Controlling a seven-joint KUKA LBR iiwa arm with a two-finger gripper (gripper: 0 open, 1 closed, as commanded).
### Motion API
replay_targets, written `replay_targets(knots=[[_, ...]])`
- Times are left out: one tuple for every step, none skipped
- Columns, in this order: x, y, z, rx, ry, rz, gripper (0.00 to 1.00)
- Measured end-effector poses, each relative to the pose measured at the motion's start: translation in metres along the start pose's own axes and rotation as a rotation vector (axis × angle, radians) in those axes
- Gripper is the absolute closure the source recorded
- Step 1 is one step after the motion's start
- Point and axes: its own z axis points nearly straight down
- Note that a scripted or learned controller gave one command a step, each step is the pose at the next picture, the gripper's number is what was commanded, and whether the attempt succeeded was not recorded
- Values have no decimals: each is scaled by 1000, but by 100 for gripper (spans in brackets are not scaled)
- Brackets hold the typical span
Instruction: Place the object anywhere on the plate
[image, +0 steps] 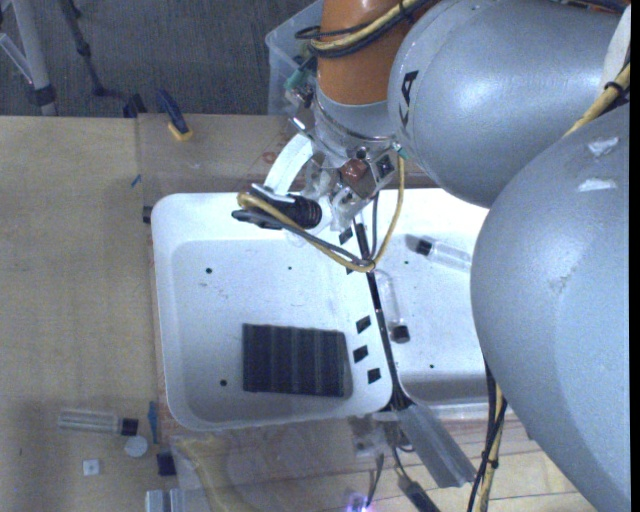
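Observation:
A dark ridged rectangular plate (293, 360) lies flat on the floor of the left bin (190, 300), near its front. My gripper (325, 195) hangs over the back edge of that bin, below the orange band, well behind the plate. Cables and the wrist housing crowd it, and I cannot make out anything held in it. A clear syringe-like object (438, 250) lies in the right bin (440, 380), and a small clear piece with a dark end (393, 318) lies close to the divider.
The arm's grey body covers most of the right bin. A clear tub (290, 60) stands behind the bins. Small parts (110, 425) lie on the bench off the left bin's front corner, and a blue clamp (175, 118) lies at the back left.

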Motion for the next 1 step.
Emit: replay_targets(knots=[[-28,83,50,3,-4,-103,100]])
